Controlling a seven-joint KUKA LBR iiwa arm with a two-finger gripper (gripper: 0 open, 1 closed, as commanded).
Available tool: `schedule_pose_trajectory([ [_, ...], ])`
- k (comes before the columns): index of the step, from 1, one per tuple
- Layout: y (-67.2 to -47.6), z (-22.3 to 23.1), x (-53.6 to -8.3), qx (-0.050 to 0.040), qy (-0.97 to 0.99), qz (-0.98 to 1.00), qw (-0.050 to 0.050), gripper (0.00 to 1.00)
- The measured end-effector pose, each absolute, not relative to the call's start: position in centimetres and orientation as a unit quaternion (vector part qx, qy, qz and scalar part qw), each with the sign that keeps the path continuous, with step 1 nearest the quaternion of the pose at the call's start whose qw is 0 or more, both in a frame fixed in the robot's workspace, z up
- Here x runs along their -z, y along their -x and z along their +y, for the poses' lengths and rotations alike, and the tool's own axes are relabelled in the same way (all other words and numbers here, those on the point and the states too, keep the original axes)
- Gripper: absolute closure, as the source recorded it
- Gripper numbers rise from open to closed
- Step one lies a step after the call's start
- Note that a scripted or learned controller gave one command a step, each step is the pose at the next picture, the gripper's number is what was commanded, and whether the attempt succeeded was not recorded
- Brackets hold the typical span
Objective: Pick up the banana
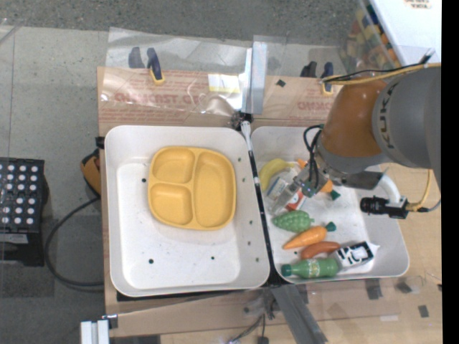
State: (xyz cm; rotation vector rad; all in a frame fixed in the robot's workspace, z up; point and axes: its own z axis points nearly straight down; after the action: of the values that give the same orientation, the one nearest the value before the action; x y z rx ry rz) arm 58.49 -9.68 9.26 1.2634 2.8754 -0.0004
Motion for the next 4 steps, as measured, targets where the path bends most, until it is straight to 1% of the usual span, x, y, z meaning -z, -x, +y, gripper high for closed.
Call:
schedule_pose_trajectory([
  [1, -66.5, -9.6, -9.2, 0.0053, -0.373, 0.928, -0.016, 0.00],
  [2, -57.4, -11.9, -9.3, -0.0002, -0.428, 0.904, 0.001, 0.00],
  [3, -64.3, -9.0, -9.2, 0.0002, -0.470, 0.883, 0.000, 0.00],
  [4, -56.8, -11.2, -9.3, 0.0007, -0.448, 0.894, 0.001, 0.00],
])
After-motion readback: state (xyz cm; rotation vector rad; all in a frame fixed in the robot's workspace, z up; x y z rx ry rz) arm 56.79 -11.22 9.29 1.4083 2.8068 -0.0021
